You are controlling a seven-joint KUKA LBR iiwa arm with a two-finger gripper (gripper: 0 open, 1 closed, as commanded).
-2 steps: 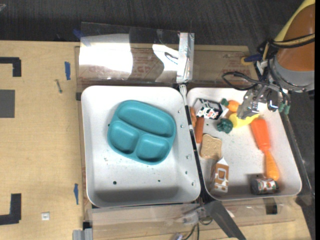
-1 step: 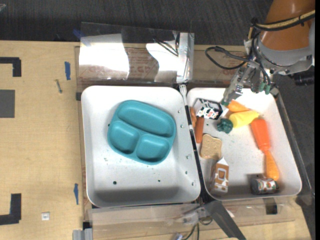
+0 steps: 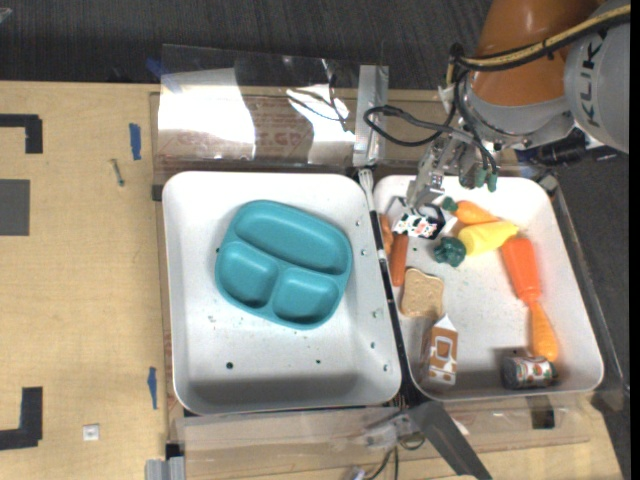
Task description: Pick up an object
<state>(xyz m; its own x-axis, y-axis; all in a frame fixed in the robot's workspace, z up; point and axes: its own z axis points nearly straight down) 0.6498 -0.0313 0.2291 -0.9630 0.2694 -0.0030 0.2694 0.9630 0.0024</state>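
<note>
the tool (image 3: 432,183) hangs over the right bin (image 3: 578,298) at its 11 o'clock corner, its grip impossible to tell. just below crowd a black-and-white toy (image 3: 418,226), yellow piece (image 3: 485,236) and carrot (image 3: 521,266); a teal tray (image 3: 283,261) sits in the left bin (image 3: 190,298).

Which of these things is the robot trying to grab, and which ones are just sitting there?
Probably part of the job:
- pincer, at the right bin's top-left corner
- black-and-white toy, just below the pincer

Just lying about:
- teal tray in the left bin
- yellow toy
- orange carrot
- bread slice
- small carton
- little can
</note>
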